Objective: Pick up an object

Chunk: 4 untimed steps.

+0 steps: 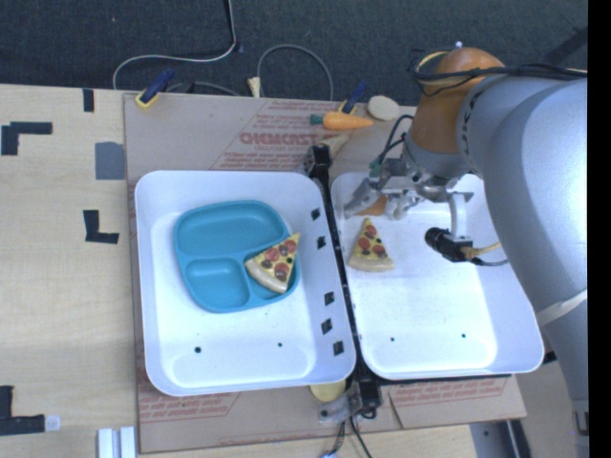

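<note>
Plainly, the nearest candidate is the pizza slice lying flat in the right bin, close to that bin's left wall and towards its far end. It looks like a toy wedge: probably light, stiff and a little slick, with a thin pointed tip aimed away from the viewer and a thicker crust edge towards the near side. Because it lies so low, a pinch from above would likely have to close across the two slanted sides near the middle, or across the thicker crust, where there is more to grip; the tip would probably slip out. Its flatness against the white floor leaves little edge to catch, so I judge a miss or a nudge sideways quite possible.

The gripper hangs just beyond the slice's tip, apart from it, with nothing visibly held. Whether it is spread or closed I cannot tell from this slanted view.

A second pizza slice rests in the left bin, propped on the right edge of a blue divided plate, slightly tilted and so perhaps easier to catch. Beyond the bins, on the counter, lie a toy carrot and a pale egg-shaped piece.
</note>
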Each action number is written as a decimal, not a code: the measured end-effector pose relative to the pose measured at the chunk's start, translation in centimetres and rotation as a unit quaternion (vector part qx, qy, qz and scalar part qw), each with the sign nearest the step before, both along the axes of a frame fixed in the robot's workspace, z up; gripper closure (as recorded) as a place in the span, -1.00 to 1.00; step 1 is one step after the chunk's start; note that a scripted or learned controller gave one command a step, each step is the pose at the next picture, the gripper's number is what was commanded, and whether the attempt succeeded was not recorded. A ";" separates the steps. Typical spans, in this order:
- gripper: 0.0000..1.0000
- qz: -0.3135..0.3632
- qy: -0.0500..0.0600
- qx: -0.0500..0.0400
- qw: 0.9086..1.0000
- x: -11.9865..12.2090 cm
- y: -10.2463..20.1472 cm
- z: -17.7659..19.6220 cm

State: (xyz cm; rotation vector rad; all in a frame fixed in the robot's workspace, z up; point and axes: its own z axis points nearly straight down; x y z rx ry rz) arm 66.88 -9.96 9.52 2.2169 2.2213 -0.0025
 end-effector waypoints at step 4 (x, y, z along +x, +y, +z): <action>-1.00 -0.001 0.001 -0.001 1.000 -0.1 0.3 -1.0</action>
